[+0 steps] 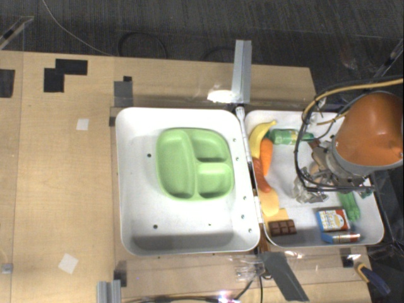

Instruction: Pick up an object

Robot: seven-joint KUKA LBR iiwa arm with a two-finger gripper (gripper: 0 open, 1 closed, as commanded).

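Observation:
The right bin (372,232) holds several small items: a yellow banana (258,135), an orange carrot (266,158), a pale orange piece (269,202), a brown chocolate bar (282,228), a green bottle (285,136), a small printed box (332,219), a green piece (349,206) and a red-and-blue marker (339,237). My gripper (311,191) hangs low over the middle of this bin, below the orange band (371,129), among cables. It stands right of the carrot and left of the green piece.
The left bin (136,188) carries a green divided tray (193,163). A metal post (241,71) rises behind the gap between the bins. Wooden bench top (57,188) spreads to the left.

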